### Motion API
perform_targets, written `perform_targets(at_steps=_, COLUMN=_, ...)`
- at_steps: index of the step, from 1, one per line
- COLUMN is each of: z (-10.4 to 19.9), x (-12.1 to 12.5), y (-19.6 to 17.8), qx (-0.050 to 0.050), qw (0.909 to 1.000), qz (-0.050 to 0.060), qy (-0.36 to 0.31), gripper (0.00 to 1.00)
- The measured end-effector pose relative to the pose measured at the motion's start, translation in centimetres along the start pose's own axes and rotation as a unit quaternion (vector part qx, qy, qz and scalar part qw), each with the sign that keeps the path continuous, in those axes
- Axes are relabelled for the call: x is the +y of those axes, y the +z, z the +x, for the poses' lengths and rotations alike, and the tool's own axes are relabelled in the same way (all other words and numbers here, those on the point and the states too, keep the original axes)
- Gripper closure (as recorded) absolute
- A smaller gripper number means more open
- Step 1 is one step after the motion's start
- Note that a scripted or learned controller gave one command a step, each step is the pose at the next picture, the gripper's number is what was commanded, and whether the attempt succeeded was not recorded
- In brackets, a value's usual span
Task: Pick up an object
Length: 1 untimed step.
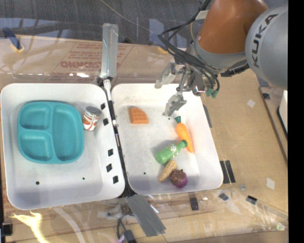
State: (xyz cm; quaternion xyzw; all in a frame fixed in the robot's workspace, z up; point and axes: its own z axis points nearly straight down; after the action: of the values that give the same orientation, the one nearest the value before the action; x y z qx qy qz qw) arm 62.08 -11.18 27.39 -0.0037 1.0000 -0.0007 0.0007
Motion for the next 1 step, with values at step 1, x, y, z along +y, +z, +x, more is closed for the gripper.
perform_targets(at_steps=1, z=-3.68, x=-3.39, y=-2.17, qx=-0.001, qw=1.0, qz=0.0, qy=-0.002, gripper=0.0)
